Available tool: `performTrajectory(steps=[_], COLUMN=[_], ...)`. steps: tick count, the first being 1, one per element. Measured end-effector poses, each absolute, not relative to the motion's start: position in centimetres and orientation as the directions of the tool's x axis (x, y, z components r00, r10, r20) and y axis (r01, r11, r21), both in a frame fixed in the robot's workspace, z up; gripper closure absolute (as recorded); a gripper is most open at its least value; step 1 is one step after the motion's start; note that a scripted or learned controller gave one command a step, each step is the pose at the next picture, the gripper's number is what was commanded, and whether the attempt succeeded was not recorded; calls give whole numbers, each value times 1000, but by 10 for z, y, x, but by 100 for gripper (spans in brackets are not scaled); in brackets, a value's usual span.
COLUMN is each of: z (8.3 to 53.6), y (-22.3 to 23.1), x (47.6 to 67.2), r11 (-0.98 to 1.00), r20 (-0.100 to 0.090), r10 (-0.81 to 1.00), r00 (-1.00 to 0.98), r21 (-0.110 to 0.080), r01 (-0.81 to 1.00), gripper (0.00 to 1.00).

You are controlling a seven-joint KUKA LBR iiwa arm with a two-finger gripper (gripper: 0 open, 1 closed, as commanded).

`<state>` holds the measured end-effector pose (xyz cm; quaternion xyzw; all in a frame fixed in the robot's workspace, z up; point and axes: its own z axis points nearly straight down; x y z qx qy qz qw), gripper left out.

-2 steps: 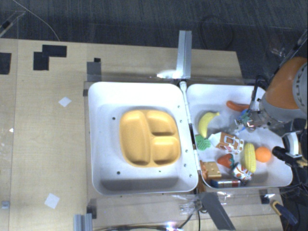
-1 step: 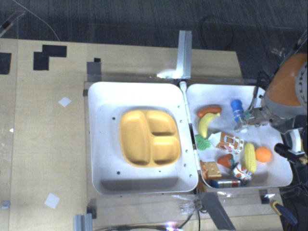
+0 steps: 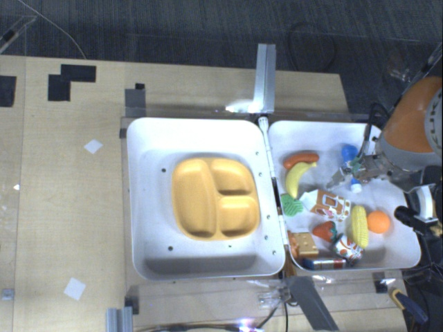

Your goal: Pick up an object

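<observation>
Camera view from above: gripper (image 3: 351, 173) hanging over the right bin (image 3: 412, 254), near its far edge, beside a blue object (image 3: 348, 152); whether anything is being pinched cannot be told. Lying in that bin: a banana (image 3: 297, 177) touching an orange-red sausage-shaped toy (image 3: 300, 160) toward the edge shared with the left bin, a green toy (image 3: 291, 205) just below, a small printed carton (image 3: 330, 204) mid-bin, a corn cob (image 3: 358, 226) beside an orange ball (image 3: 378, 222), and more small items crowding the near edge. Sitting mid left bin (image 3: 145, 254): a yellow divided tray (image 3: 213, 197).
</observation>
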<state>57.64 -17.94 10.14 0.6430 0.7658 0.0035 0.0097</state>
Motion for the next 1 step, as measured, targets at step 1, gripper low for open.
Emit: performTrajectory(steps=[1], z=[90], y=[-101], x=[559], r11=[-43], r20=[1], r10=[999], r00=[43], r21=[10], r01=[999], gripper=[0])
